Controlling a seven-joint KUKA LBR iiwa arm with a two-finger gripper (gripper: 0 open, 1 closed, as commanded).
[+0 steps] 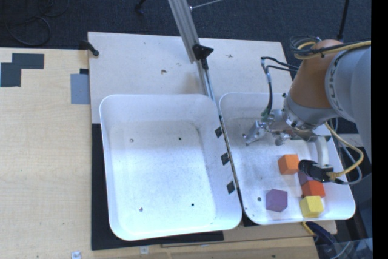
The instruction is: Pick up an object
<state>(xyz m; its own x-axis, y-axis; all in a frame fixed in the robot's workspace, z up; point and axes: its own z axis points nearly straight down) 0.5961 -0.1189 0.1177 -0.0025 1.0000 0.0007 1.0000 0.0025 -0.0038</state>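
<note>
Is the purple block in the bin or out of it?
In: the purple block lies on the floor of the right bin, near its front edge.

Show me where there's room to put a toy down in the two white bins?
The left bin has bare floor from wall to wall. In the right bin, the bare patch runs along the divider side, between the gripper and the purple block. The near right corner is crowded: orange block, red block and yellow block sit close together.
</note>
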